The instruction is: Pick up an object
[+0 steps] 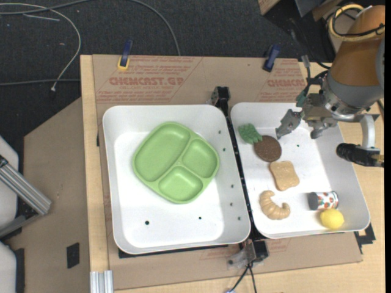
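Note:
My gripper [303, 128] hangs open over the back part of the right bin [348, 182], its two fingers spread apart with nothing between them. Just left of and below it lie a green broccoli piece [248, 132] and a round brown cookie [267, 148]. Nearer the front of the same bin are a tan slice of bread [284, 175], a croissant [274, 204], a small can [322, 200] and a yellow lemon [332, 219].
The left bin [122, 224] holds a green divided plate [176, 162]. A black clamp [220, 95] sits at the back between the bins. Blue clips [126, 52] hold the cardboard at the far edge. The arm's orange band [360, 41] rises at the right.

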Action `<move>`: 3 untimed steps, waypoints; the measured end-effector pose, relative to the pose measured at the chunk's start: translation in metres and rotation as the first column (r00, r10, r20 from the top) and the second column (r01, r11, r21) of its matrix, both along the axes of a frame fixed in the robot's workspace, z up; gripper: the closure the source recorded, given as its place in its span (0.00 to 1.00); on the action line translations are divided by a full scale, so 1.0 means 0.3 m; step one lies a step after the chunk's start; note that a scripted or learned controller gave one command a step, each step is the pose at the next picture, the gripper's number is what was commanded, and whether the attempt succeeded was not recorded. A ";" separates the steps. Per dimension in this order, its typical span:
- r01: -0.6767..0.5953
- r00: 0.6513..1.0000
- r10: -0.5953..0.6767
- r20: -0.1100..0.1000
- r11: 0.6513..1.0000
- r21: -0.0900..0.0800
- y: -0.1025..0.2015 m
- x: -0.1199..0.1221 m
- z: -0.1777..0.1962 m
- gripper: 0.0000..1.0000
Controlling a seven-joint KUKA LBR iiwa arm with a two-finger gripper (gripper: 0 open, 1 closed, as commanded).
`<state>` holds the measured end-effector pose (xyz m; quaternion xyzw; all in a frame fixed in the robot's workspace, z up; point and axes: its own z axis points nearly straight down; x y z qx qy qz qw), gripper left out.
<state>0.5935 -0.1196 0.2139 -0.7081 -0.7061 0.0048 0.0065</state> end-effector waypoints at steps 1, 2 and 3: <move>-0.003 1.000 0.003 0.015 1.000 -0.002 0.001 0.009 0.027 0.00; -0.003 1.000 0.003 0.009 1.000 0.000 0.012 -0.007 -0.179 0.00; -0.003 1.000 0.003 0.012 1.000 0.000 0.025 -0.027 -0.375 0.00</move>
